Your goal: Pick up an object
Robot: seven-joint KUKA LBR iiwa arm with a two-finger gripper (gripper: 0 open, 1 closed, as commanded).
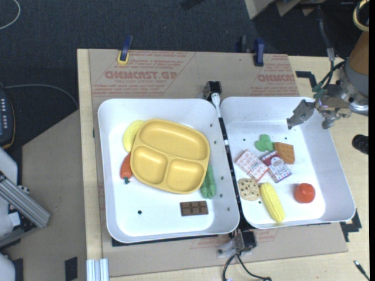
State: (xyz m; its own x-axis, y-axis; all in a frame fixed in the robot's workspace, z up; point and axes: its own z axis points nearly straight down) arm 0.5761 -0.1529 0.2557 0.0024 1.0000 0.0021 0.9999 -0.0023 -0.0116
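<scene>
Two white bins on the table, gripper (313, 115) fingers apart over the right bin (334, 157), well above corn (272, 202), tomato (304, 192), cookie (248, 189), yellow divided tray (169, 155) filling the left bin (117, 204).

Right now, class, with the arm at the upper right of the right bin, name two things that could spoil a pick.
1. The toys in the right bin are crowded: the checked packet, small carton and brown slice touch or nearly touch, so the pincer may nudge neighbours or take two.
2. The red tomato is round and near the bin's edge; it could roll away.
</scene>
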